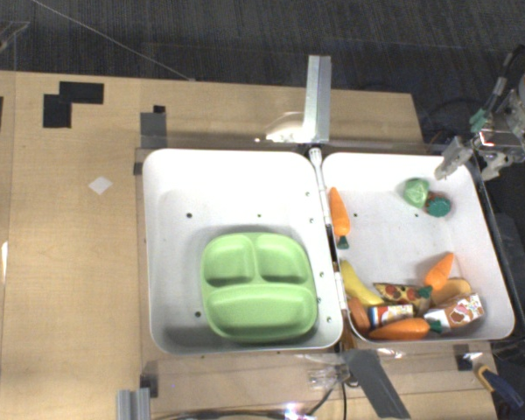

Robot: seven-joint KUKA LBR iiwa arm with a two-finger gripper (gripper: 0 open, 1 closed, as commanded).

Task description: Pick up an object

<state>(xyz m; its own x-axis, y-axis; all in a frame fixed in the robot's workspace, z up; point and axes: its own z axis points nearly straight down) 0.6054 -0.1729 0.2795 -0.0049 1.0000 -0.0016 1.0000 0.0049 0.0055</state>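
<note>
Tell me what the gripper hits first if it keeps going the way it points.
Probably the right white bin's far right rim, just below the gripper; depth is unclear. Past that lies the pale green lumpy toy.

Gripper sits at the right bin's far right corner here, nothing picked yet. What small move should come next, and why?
Probably a short move inward and down toward the green lettuce-like toy. The gripper hangs over the right bin's far right corner with nothing visible between its fingers, and that toy is the nearest object, lying away from the crowded pile of toy food at the near edge, touching only a small dark green piece.
</note>
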